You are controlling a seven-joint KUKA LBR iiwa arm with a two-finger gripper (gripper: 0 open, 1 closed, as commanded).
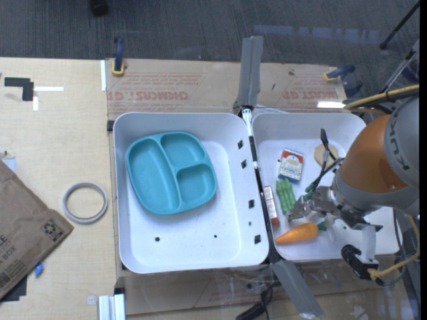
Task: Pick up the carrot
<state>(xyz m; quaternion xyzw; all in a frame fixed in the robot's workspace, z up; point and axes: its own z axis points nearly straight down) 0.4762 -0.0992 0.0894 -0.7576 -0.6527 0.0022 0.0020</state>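
Camera view, lower right: the tapered orange carrot (298,233) lies in the right white bin (303,133) near its front wall, just beside the pincer (313,209), whose opening I cannot tell; a descent off-centre would likely roll it aside.

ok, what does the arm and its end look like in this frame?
Grey rounded arm with a broad orange band above the wrist. Below it, a metal-grey gripper assembly with black cables looping around it and a black fitting lower down.
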